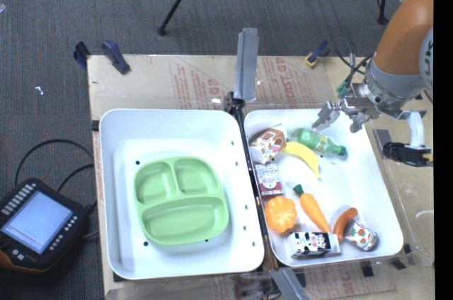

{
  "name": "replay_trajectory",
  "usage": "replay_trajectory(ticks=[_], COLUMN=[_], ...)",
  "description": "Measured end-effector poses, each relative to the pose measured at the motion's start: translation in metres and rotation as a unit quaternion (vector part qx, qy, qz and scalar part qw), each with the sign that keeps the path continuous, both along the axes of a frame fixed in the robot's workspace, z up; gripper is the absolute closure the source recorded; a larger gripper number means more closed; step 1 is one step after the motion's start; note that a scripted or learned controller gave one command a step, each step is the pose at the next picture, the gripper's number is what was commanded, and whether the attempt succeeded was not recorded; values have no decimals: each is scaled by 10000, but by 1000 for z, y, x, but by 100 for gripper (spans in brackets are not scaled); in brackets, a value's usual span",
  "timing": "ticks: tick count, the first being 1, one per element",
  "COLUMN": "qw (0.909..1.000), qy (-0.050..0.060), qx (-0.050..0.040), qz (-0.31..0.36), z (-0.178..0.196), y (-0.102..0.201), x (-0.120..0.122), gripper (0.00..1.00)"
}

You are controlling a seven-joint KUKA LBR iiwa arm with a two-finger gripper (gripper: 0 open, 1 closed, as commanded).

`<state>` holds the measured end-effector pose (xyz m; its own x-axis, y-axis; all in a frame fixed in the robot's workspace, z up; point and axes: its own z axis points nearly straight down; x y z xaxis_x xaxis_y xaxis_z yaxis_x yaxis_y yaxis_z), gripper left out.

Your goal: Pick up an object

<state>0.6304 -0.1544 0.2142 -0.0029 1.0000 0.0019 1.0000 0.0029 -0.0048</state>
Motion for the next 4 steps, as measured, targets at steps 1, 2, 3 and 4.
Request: replay_trajectory(ticks=[1, 2, 3, 4], qw=[9999, 9998, 9906, 9821], qy=[4, 29, 3, 7], qx=[0, 11, -1, -15], qz=[-149, -172, -1370, -1883], z=[-127, -120, -128, 4], y=[19, 18, -21, 38], x=[-18, -19, -52, -53], gripper=[0, 100, 100, 100])
